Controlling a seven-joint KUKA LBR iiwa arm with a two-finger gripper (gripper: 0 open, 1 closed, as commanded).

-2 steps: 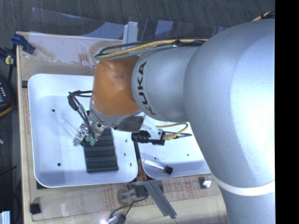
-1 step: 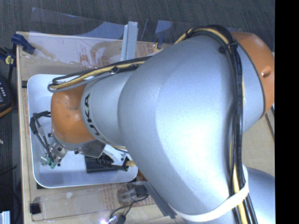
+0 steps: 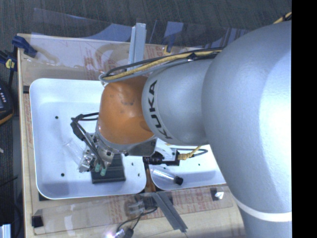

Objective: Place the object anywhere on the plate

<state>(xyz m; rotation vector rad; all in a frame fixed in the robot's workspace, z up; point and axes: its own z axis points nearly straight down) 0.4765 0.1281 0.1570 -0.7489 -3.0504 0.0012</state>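
The hand (image 3: pixel 94 163) hangs low over the near edge of the left bin (image 3: pixel 44 133), beside a dark block (image 3: pixel 110 173). Whether it grips anything, I cannot tell (the wrist hides it). No plate is identifiable; placing seems undone.
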